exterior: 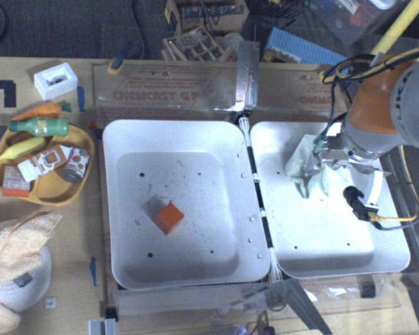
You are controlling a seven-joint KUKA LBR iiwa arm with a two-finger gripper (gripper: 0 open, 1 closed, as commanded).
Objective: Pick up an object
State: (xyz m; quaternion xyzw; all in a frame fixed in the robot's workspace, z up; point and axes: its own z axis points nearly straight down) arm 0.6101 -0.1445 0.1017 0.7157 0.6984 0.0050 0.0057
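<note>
An orange cube (170,218) lies in the left bin (126,145), a little left of its middle, with a grey shadow beside it. In the right bin (335,250) a crumpled pale green and white object (302,160) rests near the bin's upper left. My gripper (311,179) is low over that pale object, right at its right edge. The grey arm with its orange band (373,110) reaches in from the right. The gripper's body hides part of the pale object.
A black plug on a yellow cable (356,202) hangs from the wrist over the right bin. A yellow bowl of toy food (38,162) and a cloth (17,257) sit left of the bins. Boxes and clutter stand behind the bench.
</note>
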